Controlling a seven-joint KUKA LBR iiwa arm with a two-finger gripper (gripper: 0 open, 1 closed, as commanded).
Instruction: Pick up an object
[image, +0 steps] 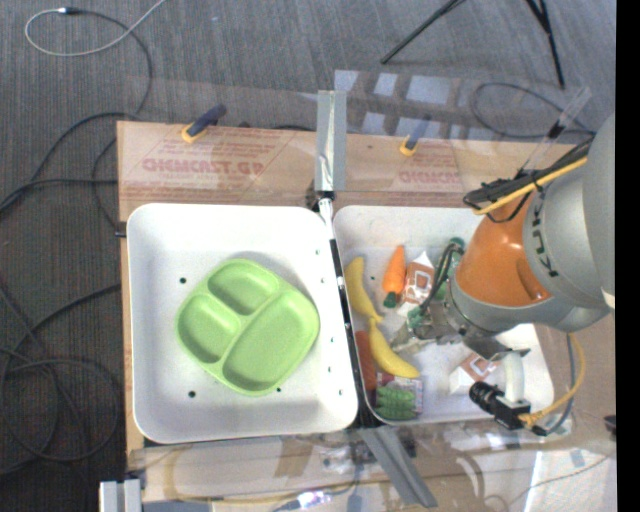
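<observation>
The right bin holds a jumble of toy food. One yellow banana lies along its left wall, and a second banana sits below it. An orange carrot stands near the bin's middle top. A green item rests at the bottom left, beside a red piece. My gripper reaches down into the middle of the bin from under the orange wrist band, just right of the lower banana. The wrist hides its fingers.
The left bin bears a green divided plate at its middle. A small packet and white pieces lie by the gripper. Clamps and cables sit along the bench's far edge.
</observation>
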